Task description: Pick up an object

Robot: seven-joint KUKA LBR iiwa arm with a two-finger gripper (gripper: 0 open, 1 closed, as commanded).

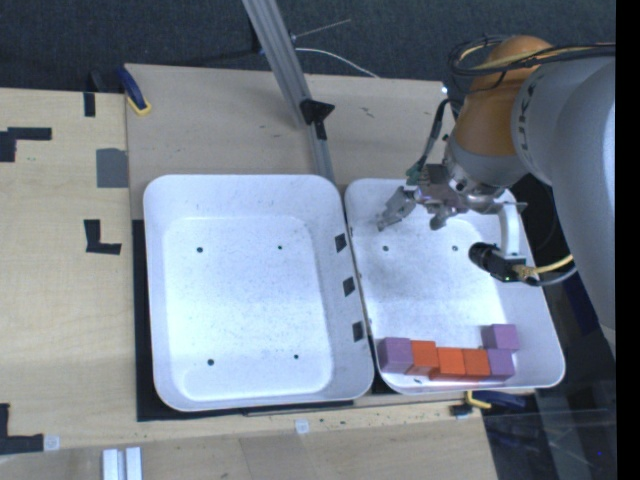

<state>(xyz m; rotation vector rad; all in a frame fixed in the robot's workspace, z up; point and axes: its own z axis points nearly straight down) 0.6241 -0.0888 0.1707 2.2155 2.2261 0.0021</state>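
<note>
Your gripper (415, 213) hangs over the far end of the right bin (440, 278), fingers spread apart with nothing between them. One finger (393, 214) slants toward the bin's far-left corner; the other (440, 218) sits closer to the wrist.

The blocks lie in a row along the right bin's near wall, well apart from the gripper:
- purple block (397, 353), leftmost in the row
- orange blocks (452, 360) touching it, running toward the bin's near-right corner
- a second purple block (500, 348) at that corner, touching the orange run; you cannot tell whether it is one piece or two stacked

The left bin (245, 288) lies just beside the right bin, rims touching. Both rest on the table (60, 298). A metal rail (285, 63) slants across the table beyond the right bin's far-left corner.
</note>
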